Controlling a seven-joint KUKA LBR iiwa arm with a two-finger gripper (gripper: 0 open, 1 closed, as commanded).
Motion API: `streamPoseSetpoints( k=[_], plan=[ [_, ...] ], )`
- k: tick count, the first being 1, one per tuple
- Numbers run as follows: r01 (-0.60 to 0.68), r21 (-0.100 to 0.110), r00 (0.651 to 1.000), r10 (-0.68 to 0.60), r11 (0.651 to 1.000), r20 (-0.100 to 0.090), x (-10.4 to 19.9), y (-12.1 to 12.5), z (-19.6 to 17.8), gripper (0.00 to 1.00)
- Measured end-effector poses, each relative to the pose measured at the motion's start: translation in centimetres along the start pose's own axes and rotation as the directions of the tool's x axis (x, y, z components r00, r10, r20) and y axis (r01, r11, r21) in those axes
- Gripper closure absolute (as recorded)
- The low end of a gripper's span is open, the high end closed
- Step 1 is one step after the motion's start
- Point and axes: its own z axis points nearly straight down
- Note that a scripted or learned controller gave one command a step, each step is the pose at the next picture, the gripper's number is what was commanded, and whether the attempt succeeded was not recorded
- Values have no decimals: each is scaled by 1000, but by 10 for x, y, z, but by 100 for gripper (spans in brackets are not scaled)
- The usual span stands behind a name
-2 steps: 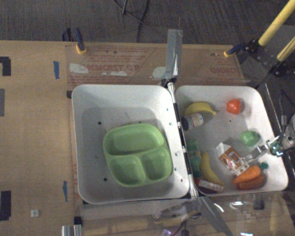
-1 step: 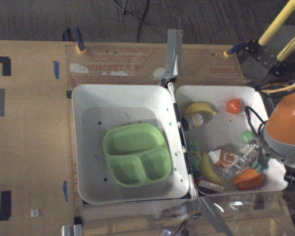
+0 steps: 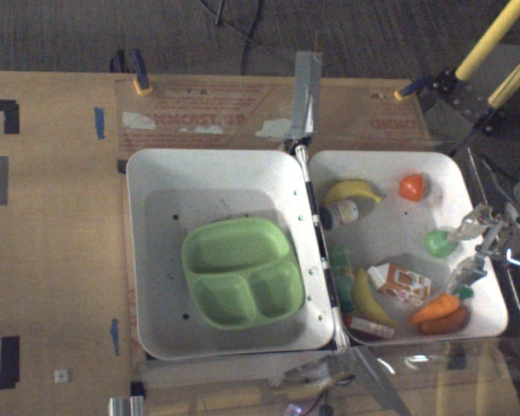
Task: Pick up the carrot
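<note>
The tapered orange carrot [image 3: 435, 308] lies in the right-hand white plastic bin's [image 3: 377, 165] near corner, touching a brown sausage-like piece [image 3: 444, 322], and the metal two-finger gripper [image 3: 484, 243] hangs just above it, apparently spread and unladen, presumably lining up its descent.

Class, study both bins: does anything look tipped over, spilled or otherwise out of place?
The small bottle lies on its side against the right bin's left wall, beside a banana. The green tray in the left bin sits slightly askew. Nothing looks spilled.
</note>
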Motion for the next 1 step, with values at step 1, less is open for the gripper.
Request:
streamPoseSetpoints(
  k=[1],
  plan=[
    [264,-2,965,-264,965,-5,-3,-10,115,0]
  ],
)
